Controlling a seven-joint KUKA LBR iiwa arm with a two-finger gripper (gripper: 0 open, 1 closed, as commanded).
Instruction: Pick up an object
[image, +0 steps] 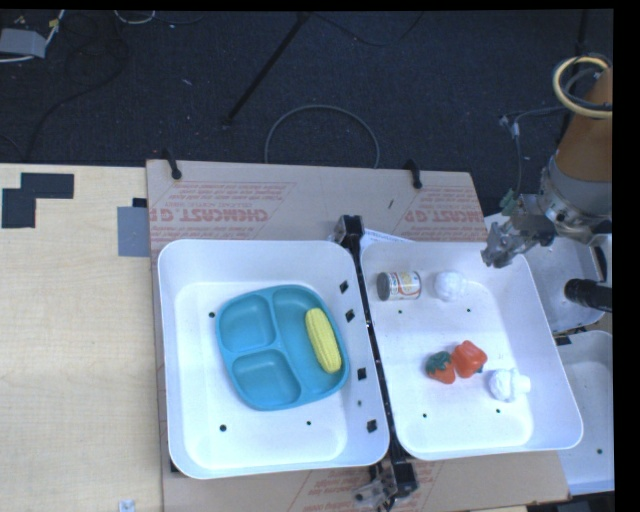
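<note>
Objects lie loose in the right bin (560, 400): a red pepper toy with a green stem (456, 362) near the middle, a small white lump (506, 384) just beside it toward the right wall, a short tin can (400, 286) on its side near the divider, and a pale ball (449, 286) next to the can. In the left bin (190, 400) a blue divided plate (270, 375) carries a yellow corn cob (323, 339). Over the right bin's far corner hangs the gripper (500, 245), nothing visibly in it, and I cannot tell its state.
</note>
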